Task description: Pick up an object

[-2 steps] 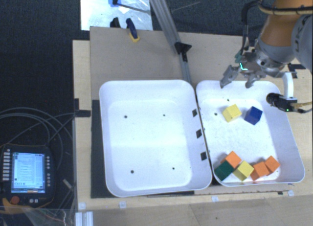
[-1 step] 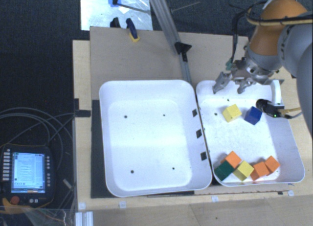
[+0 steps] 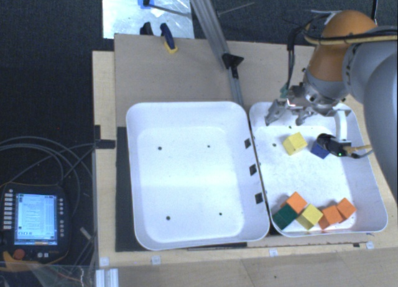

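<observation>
Bench (image 3: 186, 68): tan board top, set on dark carpet-like floor that fills the left and top of the frame. A shiny pale sheet (image 3: 134, 0) lies at upper centre, with blue tape on it. A blue-and-yellow clamp (image 3: 168, 37) sits at the board's upper edge. A grey pole (image 3: 211, 25) runs diagonally from the top of the frame down to the gap between the bins. Lower left, on the floor: a handheld control pendant (image 3: 34, 220) with lit screen, cables looping above it.

Left bin (image 3: 186, 177): white, shallow, a few small dark dots on its floor. Black clips along the edge it shares with the right bin (image 3: 367, 174).

Right bin: yellow block (image 3: 295, 143) near upper centre, tilted. Blue block (image 3: 320, 150) just right of it, touching a black part of the tool. Cluster along the lower edge: orange block (image 3: 296, 202), green block (image 3: 285, 217), yellow block (image 3: 309, 217), then two orange blocks (image 3: 339, 211) to the right, all close together.

Arm enters from the right; orange band at upper right. Gripper (image 3: 287, 115) hangs over the bin's upper left part, fingers spread apart, nothing between them. Yellow block lies just below it, apart.
</observation>
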